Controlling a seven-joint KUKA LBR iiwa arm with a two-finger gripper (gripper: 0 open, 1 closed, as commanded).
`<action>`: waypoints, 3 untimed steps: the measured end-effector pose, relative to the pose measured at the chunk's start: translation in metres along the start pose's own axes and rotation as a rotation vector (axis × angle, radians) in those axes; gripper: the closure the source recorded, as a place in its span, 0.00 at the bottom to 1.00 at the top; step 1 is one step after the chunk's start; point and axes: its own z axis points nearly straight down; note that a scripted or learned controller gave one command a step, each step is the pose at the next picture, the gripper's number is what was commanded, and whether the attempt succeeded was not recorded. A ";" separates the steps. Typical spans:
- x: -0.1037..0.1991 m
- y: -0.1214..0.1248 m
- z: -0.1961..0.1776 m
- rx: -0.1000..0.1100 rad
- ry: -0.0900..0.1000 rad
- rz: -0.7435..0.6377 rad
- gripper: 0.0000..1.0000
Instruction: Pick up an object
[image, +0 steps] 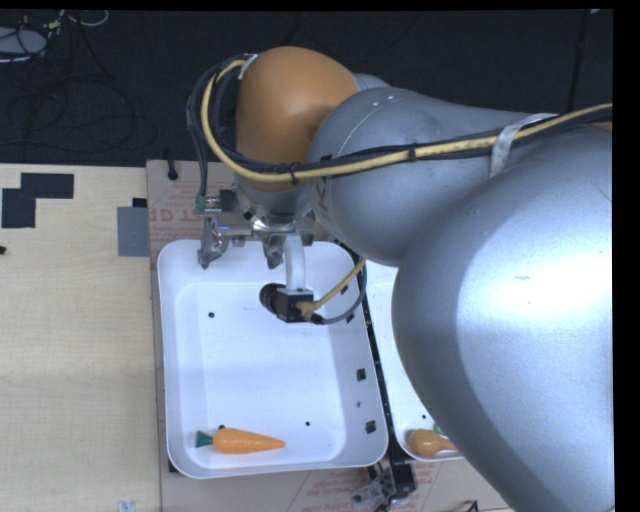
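The jaws hang over the far end of the left bin, fingers spread apart and holding nothing. The carrot lies at the near wall — long axis left-right, green stem left, tip pointing right.

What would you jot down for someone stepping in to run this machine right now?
Gripper: hangs over the far end of the left bin, nothing between its fingers.
Carrot: lies flat near the left bin's front wall, well apart from the gripper.
Another orange object peeks out in the right bin, mostly hidden by the arm.
Done: nothing picked up yet.
Left: go down on an object, close, lift.
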 end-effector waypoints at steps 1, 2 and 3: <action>0.030 0.002 -0.162 -0.014 0.003 0.005 0.00; -0.060 0.000 -0.137 0.007 -0.008 0.018 0.00; 0.014 0.001 -0.207 -0.002 -0.001 0.005 0.00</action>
